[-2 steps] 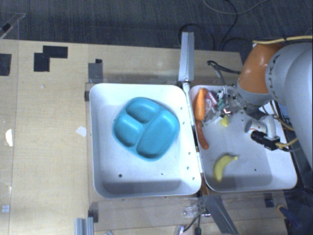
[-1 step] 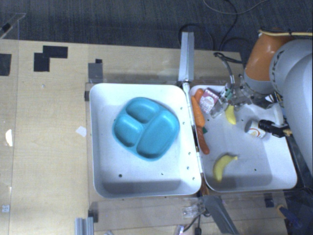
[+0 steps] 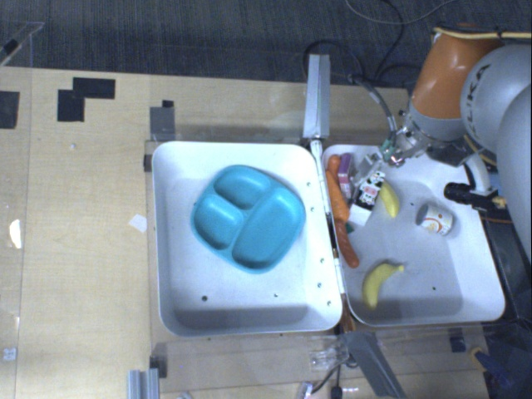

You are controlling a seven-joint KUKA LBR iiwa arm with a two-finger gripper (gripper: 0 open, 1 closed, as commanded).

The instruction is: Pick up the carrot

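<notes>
Your arm (image 3: pixel 486 73) is cut off by the right and far edges, so its upper links are out of sight. The jaws at its tip are too small and cluttered to tell whether they are apart. The carrot (image 3: pixel 339 210) lies along the right bin's left wall, its middle partly covered by a small package (image 3: pixel 366 194) whose label is unreadable.
</notes>
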